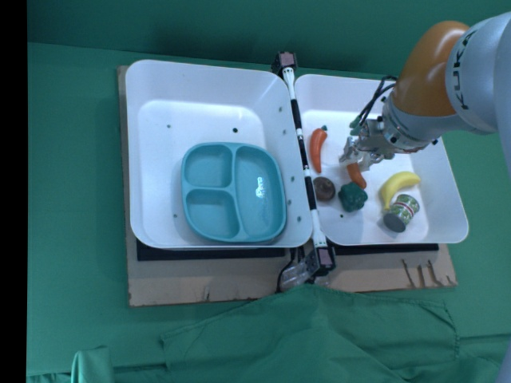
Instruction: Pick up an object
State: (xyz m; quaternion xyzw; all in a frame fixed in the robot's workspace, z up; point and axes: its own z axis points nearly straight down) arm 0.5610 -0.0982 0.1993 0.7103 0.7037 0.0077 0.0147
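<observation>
A green cloth (72, 214) is covering the bench, and a brown board (200, 282) is lying on it under two shallow white bins. The grey arm (471, 62) with its orange band is reaching in from the right over the right bin (447, 214). The left bin (160, 94) is holding a teal divided plate (233, 191) with three compartments, sitting toward the near middle of that bin. The gripper (361, 155) is hanging low in the right bin, just above an orange carrot-like piece (357, 175) that is poking out toward the near side from under it; whether the jaws are released or clenched on it cannot be told from this slant. A yellow banana (398, 186) is lying to the right of the gripper, with a small can (401, 212) bearing a green label tipped on its side just below it. A dark green broccoli (352, 197) is sitting between the can and a small brown round object (323, 187). A red-orange chili pepper (317, 148) is lying near the divider.
</observation>
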